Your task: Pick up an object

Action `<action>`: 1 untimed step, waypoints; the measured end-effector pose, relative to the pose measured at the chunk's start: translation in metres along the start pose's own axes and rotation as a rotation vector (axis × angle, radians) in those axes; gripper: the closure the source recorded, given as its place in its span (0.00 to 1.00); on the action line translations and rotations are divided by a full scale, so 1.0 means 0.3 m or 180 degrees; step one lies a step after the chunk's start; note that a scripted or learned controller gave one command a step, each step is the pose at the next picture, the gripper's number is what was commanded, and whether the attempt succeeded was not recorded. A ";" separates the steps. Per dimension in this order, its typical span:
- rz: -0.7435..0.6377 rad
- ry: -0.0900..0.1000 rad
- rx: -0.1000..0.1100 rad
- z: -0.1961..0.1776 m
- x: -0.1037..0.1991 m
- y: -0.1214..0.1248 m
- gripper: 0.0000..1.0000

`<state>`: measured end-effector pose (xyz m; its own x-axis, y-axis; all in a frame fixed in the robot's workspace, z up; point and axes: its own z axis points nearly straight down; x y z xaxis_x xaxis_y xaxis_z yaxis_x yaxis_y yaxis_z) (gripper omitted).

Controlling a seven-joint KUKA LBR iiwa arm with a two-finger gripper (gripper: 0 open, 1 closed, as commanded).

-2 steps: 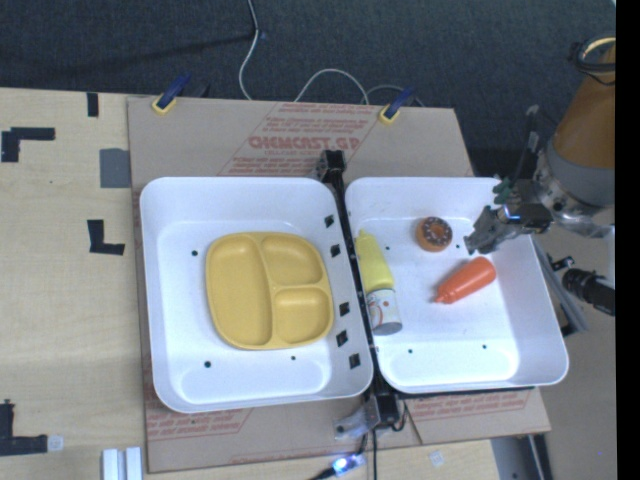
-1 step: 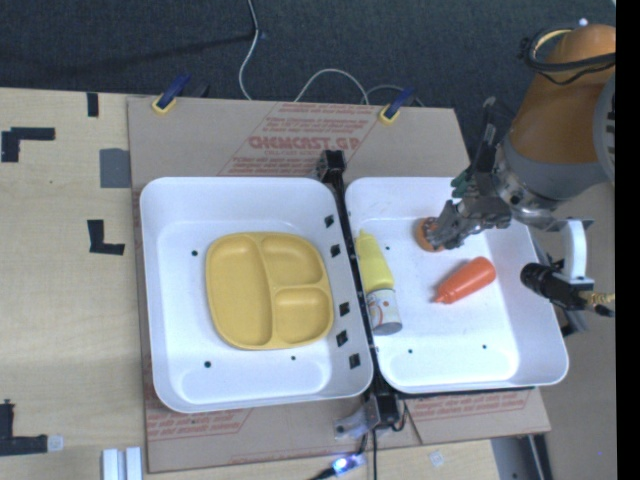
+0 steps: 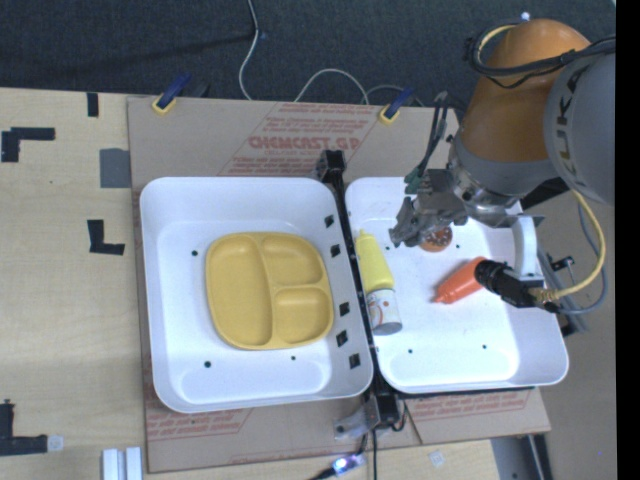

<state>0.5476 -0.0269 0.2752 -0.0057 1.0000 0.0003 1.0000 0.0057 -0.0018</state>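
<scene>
- Arm [image 3: 530,98] reaches in from the right, orange band up top, wrist over the back part of the right bin [image 3: 520,363].
- Gripper [image 3: 418,223] hangs low over the back-left area of the right bin. Dark fingers point down-left; can't tell whether they're apart or closed, and nothing is visibly clamped between them.
- Small round brown-orange thing [image 3: 436,238] sits just right of the gripper tips, partly hidden by the gripper body. Can't tell if they touch.
- Orange carrot-shaped toy [image 3: 458,284] lies on the right bin floor, mid-bin, tilted, thick end toward the black cable fitting at its upper right.
- Yellow bottle [image 3: 374,266] lies flat along the right bin's left wall, just beside the divider. A white label-wrapped cylinder [image 3: 384,311] is at its near end; can't tell if it's the same item or a separate one.
- Left bin [image 3: 165,368] holds a yellow divided plate [image 3: 268,290], three compartments, flat, roughly centred.
- Both bins sit on a cardboard sheet [image 3: 290,138] on the bench, edges touching in the middle.
</scene>
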 end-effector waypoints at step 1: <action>0.0000 -0.0001 0.0003 0.071 0.167 0.067 1.00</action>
<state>0.5674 0.0232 0.2539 -0.0056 1.0000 0.0000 1.0000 0.0056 -0.0028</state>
